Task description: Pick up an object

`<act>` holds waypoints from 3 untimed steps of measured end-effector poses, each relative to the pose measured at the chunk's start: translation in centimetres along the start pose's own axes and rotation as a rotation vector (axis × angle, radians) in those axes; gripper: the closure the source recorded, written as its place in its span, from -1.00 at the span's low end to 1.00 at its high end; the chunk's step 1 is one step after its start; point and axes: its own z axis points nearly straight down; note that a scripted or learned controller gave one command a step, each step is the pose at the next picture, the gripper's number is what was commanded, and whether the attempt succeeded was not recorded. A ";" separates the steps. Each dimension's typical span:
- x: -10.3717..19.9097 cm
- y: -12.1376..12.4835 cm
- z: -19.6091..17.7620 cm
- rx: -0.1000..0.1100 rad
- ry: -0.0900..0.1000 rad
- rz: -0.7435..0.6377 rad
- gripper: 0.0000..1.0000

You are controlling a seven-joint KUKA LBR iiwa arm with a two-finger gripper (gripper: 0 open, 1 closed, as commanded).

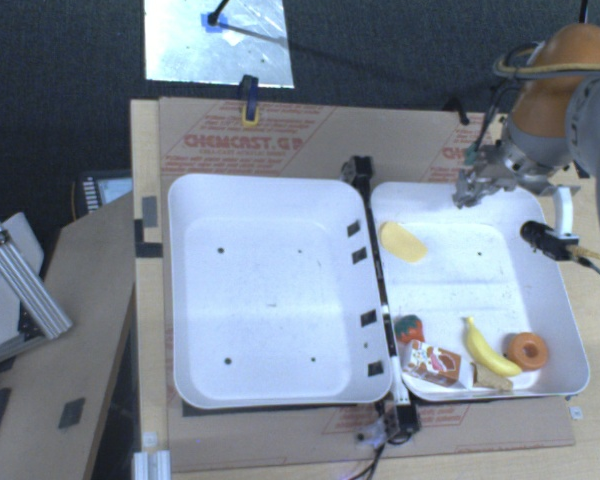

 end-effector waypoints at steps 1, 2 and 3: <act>0.0 0.1 -1.1 -0.004 -0.001 -0.002 1.00; 0.0 0.3 -2.2 -0.007 -0.001 -0.003 1.00; -0.1 0.4 -3.4 -0.011 -0.002 -0.005 1.00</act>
